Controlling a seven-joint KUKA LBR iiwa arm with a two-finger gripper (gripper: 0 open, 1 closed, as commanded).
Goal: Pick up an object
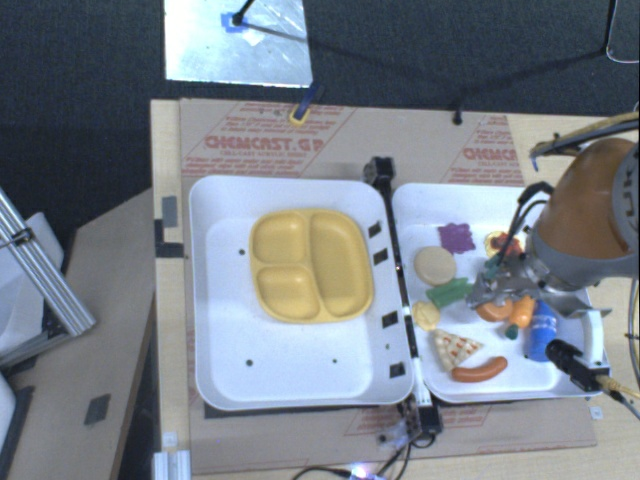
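The right bin [420, 203] holds several toy foods: a purple piece [457, 236], a tan round cookie [435, 264], a green piece [448, 292], a small yellow piece [427, 315], a pizza slice [456, 348], a sausage [479, 370], an orange piece [500, 311] and a blue bottle [541, 332]. My gripper [490, 290] hangs low over the middle of this bin, just right of the green piece and above the orange piece. The wrist hides the toys near the bin's right side.
The left bin [215, 368] carries a yellow divided plate [308, 265]. A black divider with clips [395, 298] runs between the bins. The arm's grey and orange body [590, 218] covers the right bin's far right side. A metal frame [40, 278] stands at left.
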